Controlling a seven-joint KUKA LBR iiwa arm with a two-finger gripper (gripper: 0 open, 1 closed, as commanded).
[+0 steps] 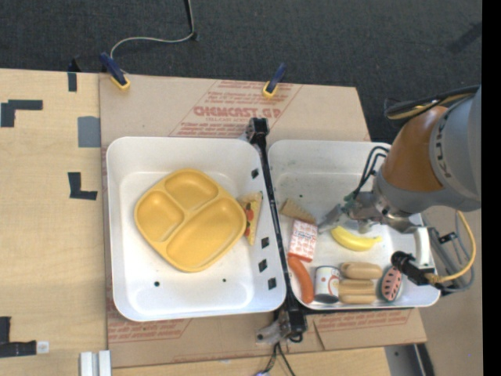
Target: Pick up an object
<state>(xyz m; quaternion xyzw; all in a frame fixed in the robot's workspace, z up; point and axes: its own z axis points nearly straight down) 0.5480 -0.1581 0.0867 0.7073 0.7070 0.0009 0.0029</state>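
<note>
The surface point(47, 233) carries a cardboard sheet point(227, 112) and, on it, two shallow white bins side by side. The left bin point(125, 288) holds a yellow divided plate point(190, 219), with a small toy pizza slice point(251, 214) just beside the plate against the wall between the bins. The right bin point(313, 167) holds the smaller toys: a banana point(356, 240) near the middle, a hot dog bun point(358, 281) toward the near edge, a red-and-white packet point(303, 239) and a sausage point(301, 278) along the left wall, a small can point(326, 280) next to the bun, a watermelon slice point(391, 285) in the near right corner, and a tan wedge point(296, 210) above the packet.

The arm point(430, 163) reaches in from the right, its orange band over the right bin's far side and the wrist angled down and leftward. The hand point(350, 211) sits low in the bin, just above the banana and very near it, perhaps touching. Whether its fingers are spread or closed cannot be told, and nothing can be seen held between them.

The banana looks like the likely target. As a judgement, it is a light, stiff, smooth plastic toy, so it should lift easily but may slip or roll out of a pinch. The best hold would be across its thick middle, fingers closing over the narrow width, not at the tapered tips.
</note>
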